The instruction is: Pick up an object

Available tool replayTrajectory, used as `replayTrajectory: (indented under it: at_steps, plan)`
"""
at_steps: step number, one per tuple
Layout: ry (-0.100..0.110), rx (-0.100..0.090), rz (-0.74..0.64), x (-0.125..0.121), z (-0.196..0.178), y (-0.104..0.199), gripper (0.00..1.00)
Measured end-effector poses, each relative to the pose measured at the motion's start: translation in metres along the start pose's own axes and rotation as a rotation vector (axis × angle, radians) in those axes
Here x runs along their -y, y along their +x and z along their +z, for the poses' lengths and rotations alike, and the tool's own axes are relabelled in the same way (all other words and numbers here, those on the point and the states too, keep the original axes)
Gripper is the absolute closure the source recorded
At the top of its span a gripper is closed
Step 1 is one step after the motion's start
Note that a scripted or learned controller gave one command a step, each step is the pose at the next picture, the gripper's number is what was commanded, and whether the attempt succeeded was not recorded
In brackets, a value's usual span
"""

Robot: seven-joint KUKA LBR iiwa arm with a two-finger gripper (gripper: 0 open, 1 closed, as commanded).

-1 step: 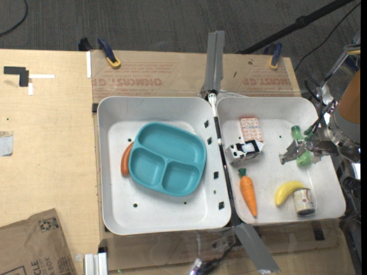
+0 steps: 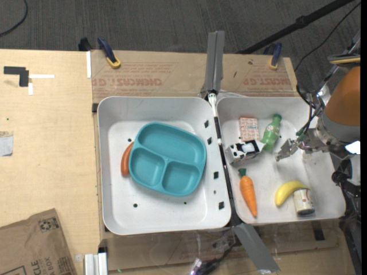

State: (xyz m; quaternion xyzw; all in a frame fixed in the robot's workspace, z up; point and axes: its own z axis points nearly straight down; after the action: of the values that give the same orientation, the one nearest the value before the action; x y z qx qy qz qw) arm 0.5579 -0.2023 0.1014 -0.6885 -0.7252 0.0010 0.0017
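The grey arm [image 2: 344, 105] reaches in from the right, its pincer [image 2: 285, 150] spread and holding nothing.

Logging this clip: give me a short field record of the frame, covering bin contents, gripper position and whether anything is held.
left bin: teal divided plate, orange-red item tucked at its left edge
right bin: green bottle, pink packet, black-and-white toy, carrot, banana, small can
gripper: over right bin, right of the green bottle, above the banana
held object: none seen between the fingers
task status: pick not yet done
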Motion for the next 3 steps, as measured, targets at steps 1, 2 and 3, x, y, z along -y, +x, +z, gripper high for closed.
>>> replayTrajectory:
  at_steps: [1, 2, 3]
  plan:
    - [0.003, -0.001, 0.003, 0.0, -0.006, -0.001, 1.0]
    - [0.003, -0.001, 0.003, 0.0, -0.006, -0.001, 0.0]
    - [0.002, -0.001, 0.218, 0.08, 0.013, 0.018, 0.0]
